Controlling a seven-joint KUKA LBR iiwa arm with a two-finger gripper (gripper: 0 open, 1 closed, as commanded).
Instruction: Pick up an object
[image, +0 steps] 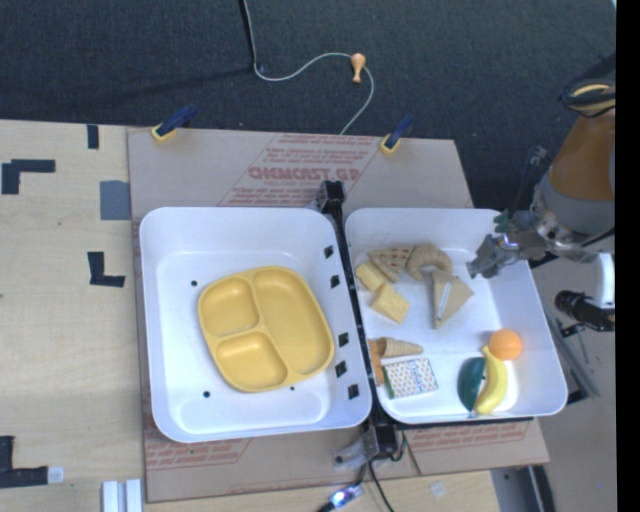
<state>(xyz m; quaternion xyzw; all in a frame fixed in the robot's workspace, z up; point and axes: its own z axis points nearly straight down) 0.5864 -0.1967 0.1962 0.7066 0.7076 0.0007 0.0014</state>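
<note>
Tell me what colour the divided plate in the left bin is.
Yellow. The divided plate shows plainly in the camera view, lying in the left bin.

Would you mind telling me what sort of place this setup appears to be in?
Most likely a robotics lab test bench, not a kitchen: a robot arm reaches over two white bins, the sheet beneath them is clamped down with blue clips, and the food beside the yellow divided plate looks like toys.

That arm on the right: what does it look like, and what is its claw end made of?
The robot arm is rounded, with an orange-tan band and grey segments below it. Its wrist is silvery metal, ending in a small dark two-finger gripper. A black cable runs alongside the wrist.
</note>
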